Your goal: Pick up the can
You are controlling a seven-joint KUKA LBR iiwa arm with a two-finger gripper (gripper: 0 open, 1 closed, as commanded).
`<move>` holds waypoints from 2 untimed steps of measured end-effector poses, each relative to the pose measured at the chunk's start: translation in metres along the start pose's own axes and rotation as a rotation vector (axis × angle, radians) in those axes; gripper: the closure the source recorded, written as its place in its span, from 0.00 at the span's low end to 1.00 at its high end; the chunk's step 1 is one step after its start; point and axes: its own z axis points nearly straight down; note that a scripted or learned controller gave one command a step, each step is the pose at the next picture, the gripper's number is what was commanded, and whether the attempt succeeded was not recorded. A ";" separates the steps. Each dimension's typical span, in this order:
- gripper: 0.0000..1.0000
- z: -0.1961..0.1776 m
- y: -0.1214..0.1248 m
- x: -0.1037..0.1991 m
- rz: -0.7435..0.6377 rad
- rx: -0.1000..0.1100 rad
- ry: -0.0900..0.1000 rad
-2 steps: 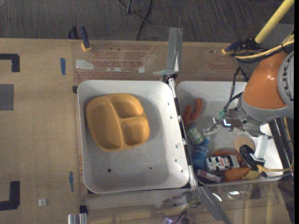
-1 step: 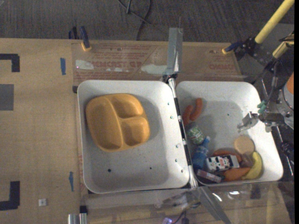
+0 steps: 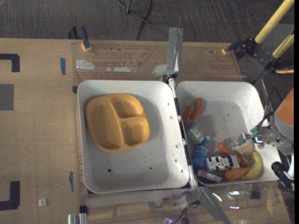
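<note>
Camera view: the can [image 3: 195, 135] lies in the right bin [image 3: 219, 94], against its left wall, below two sausages [image 3: 193, 110]. Gripper [image 3: 256, 135] sits over the bin's right side; finger spread can't be told.

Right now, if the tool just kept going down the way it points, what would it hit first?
Probably the tan lump right under the tool, beside the banana in the right bin; depth is hard to judge.
</note>
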 end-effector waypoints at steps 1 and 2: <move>0.00 0.022 0.086 0.041 0.062 0.015 0.003; 1.00 0.011 0.087 0.041 0.060 0.013 0.002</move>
